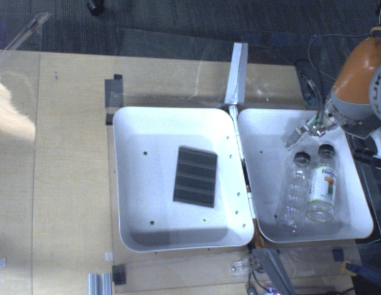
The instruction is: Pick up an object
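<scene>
Two clear plastic bottles with black caps lie side by side in the right bin. One is a plain ribbed bottle; the other bottle carries a white and green label. A dark ribbed rectangular block lies flat in the middle of the left bin. My gripper hangs over the far part of the right bin, just beyond the bottle caps and a little to their left. The grey arm with its orange band comes in from the upper right. I see nothing held in the gripper.
A metal divider post stands behind the seam between the bins. Cables run along the bench at the far right, behind the arm. Bare wooden bench stretches to the left of the bins.
</scene>
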Controlling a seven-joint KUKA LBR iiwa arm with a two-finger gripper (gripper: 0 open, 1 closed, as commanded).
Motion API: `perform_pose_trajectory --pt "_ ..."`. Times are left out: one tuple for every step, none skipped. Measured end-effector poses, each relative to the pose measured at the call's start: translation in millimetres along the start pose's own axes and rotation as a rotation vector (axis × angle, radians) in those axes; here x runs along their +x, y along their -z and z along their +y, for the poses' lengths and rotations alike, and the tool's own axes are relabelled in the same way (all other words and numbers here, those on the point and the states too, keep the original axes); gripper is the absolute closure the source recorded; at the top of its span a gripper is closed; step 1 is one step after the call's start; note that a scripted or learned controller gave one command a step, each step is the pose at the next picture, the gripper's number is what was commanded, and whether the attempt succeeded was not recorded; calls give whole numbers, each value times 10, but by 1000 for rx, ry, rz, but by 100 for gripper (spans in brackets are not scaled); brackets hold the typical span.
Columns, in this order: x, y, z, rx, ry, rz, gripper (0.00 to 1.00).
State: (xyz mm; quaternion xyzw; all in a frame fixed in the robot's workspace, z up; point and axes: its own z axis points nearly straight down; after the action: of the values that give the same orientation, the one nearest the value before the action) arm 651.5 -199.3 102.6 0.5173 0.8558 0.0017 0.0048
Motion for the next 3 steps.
perform_pose_trajectory --pt "20 -109 -134 -4 108 -3 0" --pt "13 28 -101 -12 109 -9 100" --pt "13 29 -101 -12 108 -9 0"
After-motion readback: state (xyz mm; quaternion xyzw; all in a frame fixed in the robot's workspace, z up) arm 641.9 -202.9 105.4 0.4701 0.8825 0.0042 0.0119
